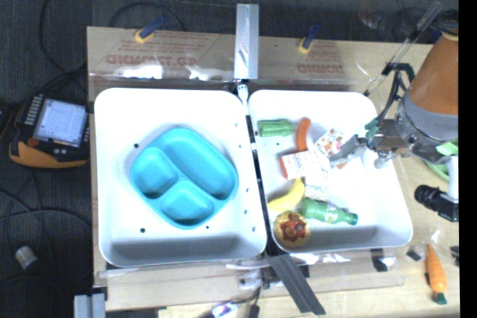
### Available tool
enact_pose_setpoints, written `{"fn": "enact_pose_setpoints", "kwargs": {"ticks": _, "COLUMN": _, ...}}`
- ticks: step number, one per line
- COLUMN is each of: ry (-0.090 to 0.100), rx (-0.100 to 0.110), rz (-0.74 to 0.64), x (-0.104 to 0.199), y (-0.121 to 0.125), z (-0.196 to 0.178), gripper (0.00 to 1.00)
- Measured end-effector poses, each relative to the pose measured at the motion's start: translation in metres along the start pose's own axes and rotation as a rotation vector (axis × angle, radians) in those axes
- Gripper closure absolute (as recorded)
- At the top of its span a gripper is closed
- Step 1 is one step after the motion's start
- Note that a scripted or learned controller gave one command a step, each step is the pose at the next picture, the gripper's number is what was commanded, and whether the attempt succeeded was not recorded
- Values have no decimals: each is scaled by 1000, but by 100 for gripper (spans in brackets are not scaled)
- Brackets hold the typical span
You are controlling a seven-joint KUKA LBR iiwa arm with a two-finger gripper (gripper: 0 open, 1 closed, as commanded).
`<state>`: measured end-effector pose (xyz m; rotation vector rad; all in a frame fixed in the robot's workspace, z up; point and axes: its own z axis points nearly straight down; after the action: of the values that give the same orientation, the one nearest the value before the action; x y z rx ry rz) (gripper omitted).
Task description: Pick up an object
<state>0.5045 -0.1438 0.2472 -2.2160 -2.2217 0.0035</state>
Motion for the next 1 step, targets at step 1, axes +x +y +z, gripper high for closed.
{"fn": "enact_pose_setpoints", "kwargs": {"ticks": 1, "ry": 0, "rx": 0, "rz": 0, "x": 0, "y": 0, "z": 0, "gripper": 0}}
